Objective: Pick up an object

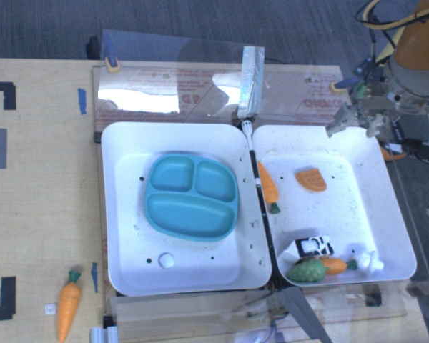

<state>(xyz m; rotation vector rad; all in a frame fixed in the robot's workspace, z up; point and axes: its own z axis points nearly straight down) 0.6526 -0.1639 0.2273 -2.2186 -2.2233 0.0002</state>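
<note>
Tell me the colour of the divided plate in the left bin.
Light blue; the divided plate shows in the camera view.

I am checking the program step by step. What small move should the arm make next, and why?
Probably move the tool inward over the right bin toward the orange wedge piece. The tool sits at the bin's far right corner, above the rim, holding nothing visible, and that piece lies apart from other items, nearest to it.

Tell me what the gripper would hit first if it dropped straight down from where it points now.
Probably the right bin's upper right rim or bare floor; the gripper sits over that corner. Depth is unclear.
</note>
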